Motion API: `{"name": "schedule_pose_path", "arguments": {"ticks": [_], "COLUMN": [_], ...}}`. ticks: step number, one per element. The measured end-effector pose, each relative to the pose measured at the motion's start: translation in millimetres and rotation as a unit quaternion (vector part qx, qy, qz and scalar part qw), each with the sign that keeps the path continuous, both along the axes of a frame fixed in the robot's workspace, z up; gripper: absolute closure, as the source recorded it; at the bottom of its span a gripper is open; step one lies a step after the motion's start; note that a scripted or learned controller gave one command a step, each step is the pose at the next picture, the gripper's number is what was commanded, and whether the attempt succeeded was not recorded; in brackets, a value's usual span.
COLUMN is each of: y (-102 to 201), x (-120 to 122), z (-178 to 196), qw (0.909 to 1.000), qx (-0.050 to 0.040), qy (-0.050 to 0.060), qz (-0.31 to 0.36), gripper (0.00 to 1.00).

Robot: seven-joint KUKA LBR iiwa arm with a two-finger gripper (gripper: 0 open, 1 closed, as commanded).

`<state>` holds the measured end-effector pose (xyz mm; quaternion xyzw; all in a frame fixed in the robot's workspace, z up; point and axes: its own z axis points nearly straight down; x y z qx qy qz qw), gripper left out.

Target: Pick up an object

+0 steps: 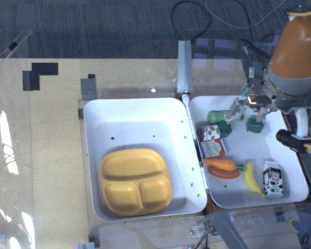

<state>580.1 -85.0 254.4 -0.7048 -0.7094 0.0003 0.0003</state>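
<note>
Right white bin (299, 194): green plastic toy (217, 116) near the far edge, touching one finger of the open, empty pincer (247, 110); orange plastic carrot (221, 166) and curved yellow banana (251, 179) near the front edge; small black-and-white carton (273, 179) in the front right corner. Left white bin (134, 114): yellow compartment tray (135, 180) toward the front edge.

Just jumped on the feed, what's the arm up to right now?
The gripper is low over the back of the right bin, jaws spread, between a green object and a teal piece. Nothing is in the jaws. A carrot, banana and two small cartons lie nearer the front. The left bin holds a yellow divided tray.
</note>
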Motion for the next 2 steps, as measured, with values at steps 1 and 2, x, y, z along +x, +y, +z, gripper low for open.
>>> {"name": "schedule_pose_path", "arguments": {"ticks": [1, 2], "y": [-52.4, -72.0], "x": [24.6, 53.0], "z": [-73.6, -141.6], "qw": [0.9995, 0.9990], "qx": [0.0002, 0.0001], "qy": [0.000, -0.002], "qz": [0.030, 0.045], "gripper": [0.00, 0.00]}}
